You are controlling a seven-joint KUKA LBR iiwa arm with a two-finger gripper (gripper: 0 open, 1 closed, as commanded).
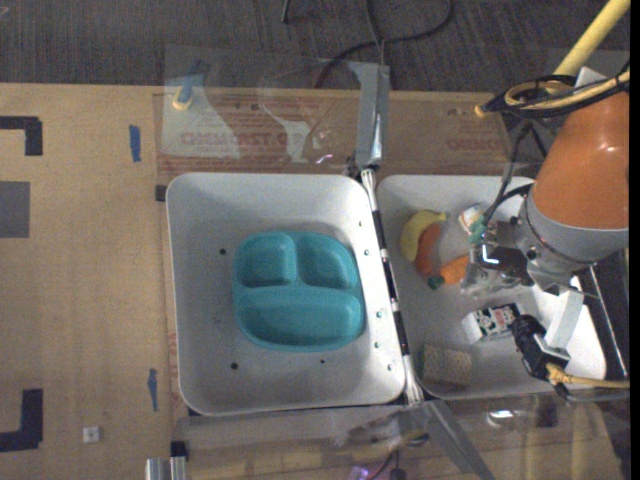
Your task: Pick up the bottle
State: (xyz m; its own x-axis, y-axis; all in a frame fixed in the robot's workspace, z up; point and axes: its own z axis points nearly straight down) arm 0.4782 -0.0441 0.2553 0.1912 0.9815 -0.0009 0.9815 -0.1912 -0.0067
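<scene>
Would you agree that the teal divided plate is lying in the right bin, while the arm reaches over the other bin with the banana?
Not quite: the camera view shows the teal divided plate lying in the left bin, not the right one. The rest holds: the arm reaches over the other bin, where the banana lies.

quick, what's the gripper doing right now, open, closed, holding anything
Gripper: cannot be told from this view; it hangs low over the right bin, beside the bottle.
</scene>
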